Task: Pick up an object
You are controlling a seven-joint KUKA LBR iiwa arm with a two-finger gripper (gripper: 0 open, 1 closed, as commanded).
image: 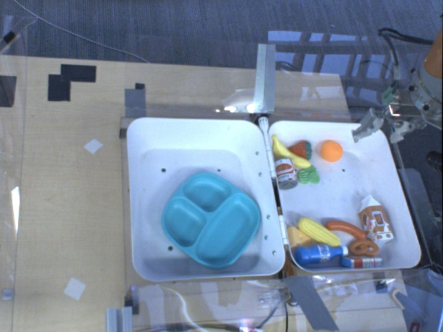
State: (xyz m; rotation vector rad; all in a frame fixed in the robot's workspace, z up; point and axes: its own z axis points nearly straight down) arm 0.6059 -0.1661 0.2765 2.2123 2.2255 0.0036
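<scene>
My gripper (383, 128) hangs over the far right corner of the right bin (346, 192). It is open, with one finger (366, 125) to the left, the other to the right, and nothing between them. Toys lie in this bin. An orange ball (331, 151) sits nearest, down and to the left of the gripper. A banana (289, 153), a strawberry (300, 149), a small can (286, 173) and a green piece (309, 176) cluster by the left wall. A corn cob (318, 231), a sausage (344, 227), a milk carton (376, 219) and a blue bottle (320, 256) fill the near end.
The left bin (149, 158) holds a blue divided plate (210, 218). A metal post (265, 81) stands behind the divider between the two bins. Cables and arm hardware (415, 81) crowd the far right. The middle of the right bin is bare floor.
</scene>
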